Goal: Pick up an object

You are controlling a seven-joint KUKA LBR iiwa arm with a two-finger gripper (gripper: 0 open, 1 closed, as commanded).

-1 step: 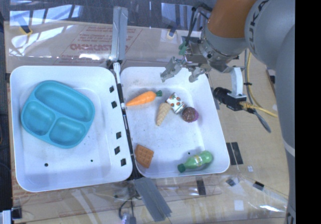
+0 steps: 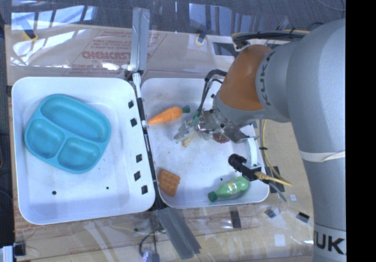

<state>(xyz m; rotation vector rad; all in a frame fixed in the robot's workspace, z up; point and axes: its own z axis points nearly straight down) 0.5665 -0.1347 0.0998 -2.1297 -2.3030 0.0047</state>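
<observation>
Right-hand bin (image 2: 200,168): jaws, their opening impossible to tell, hang beside a carrot (image 2: 165,115) that may roll if nudged.

Plate (image 2: 67,131): light blue, plain
Left bin (image 2: 35,196): white, two small dark dots
Right bin (image 2: 194,87): white
Carrot (image 2: 165,115): orange, green at one end
Waffle (image 2: 168,181): brown, square grid pattern
Bottle (image 2: 230,190): green, paler middle
Arm (image 2: 311,79): grey, with orange band
</observation>
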